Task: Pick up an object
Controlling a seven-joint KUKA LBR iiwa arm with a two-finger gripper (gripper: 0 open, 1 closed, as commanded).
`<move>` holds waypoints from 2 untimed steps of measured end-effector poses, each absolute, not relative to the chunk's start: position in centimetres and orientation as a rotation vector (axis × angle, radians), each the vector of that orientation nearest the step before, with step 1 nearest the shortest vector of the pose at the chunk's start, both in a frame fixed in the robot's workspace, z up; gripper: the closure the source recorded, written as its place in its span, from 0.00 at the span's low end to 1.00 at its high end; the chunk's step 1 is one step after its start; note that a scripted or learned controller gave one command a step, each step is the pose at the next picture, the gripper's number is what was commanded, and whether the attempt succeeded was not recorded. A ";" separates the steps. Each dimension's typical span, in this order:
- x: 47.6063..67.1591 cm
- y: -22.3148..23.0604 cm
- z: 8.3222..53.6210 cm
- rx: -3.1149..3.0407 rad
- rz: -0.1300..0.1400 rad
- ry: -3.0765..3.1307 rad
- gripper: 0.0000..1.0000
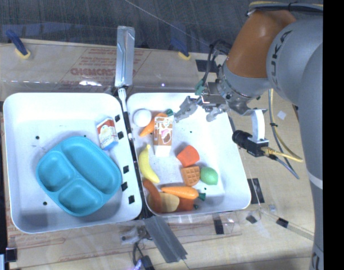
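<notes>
gripper (199, 109) above right bin (231, 151), near carton (163, 131)

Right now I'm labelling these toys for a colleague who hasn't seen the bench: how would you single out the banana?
Start at the right bin, the one crowded with toy food. Along its left wall, beside the divider between the bins, lies the banana, below the small carton. It is the only long, curved, yellow piece; the carrot near it is straight and orange.

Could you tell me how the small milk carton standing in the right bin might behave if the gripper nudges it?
The milk carton stands tall and narrow, so it would probably tip rather than slide. It looks like a light toy, likely easy to shove. Its flat sides should suit the gripper.
</notes>
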State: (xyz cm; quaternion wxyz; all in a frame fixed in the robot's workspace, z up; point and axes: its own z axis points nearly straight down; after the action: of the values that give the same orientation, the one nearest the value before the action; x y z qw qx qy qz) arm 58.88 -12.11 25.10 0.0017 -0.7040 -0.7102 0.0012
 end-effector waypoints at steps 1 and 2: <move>56.0 -14.7 10.7 -2.192 0.014 -2.234 0.00; 52.1 -19.0 9.2 -2.191 0.003 -2.250 0.00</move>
State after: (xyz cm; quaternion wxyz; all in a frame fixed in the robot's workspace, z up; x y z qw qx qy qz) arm 52.14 -19.03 9.23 0.0003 -0.6976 -0.7165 0.0010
